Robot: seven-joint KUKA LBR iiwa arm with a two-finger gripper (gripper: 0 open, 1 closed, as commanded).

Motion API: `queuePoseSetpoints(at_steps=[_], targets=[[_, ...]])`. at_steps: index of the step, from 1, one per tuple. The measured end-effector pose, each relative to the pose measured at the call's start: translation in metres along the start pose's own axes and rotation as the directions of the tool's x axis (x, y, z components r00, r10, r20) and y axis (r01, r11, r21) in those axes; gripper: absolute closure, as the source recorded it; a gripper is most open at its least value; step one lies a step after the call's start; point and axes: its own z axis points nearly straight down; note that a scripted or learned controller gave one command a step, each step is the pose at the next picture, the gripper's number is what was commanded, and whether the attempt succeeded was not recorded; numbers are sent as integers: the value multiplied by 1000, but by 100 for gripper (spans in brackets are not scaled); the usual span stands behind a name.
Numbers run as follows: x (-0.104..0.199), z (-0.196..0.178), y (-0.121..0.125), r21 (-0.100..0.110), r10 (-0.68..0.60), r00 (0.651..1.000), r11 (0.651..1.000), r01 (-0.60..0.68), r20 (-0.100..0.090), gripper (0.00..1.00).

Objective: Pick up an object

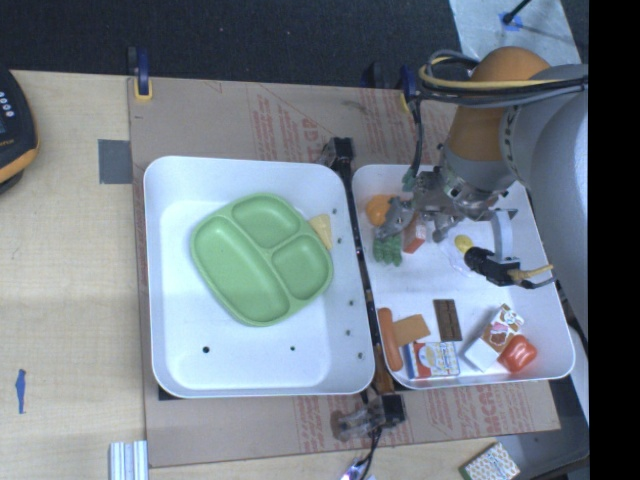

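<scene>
Tool [408, 223] tips blurred among toys [388, 248]

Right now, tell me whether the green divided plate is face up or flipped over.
Face up: the green divided plate shows its three hollow compartments, lying in the left bin.

Glossy white plastic bins [170, 268], smooth matt green plastic divided plate [262, 258], matt brown cardboard sheet [260, 118], pale wood-look bench [60, 288]
</scene>
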Motion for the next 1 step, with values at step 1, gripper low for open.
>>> queuePoseSetpoints(at_steps=[1], targets=[[-17,-7,19,-81,4,1000,997,-4,4,0]])
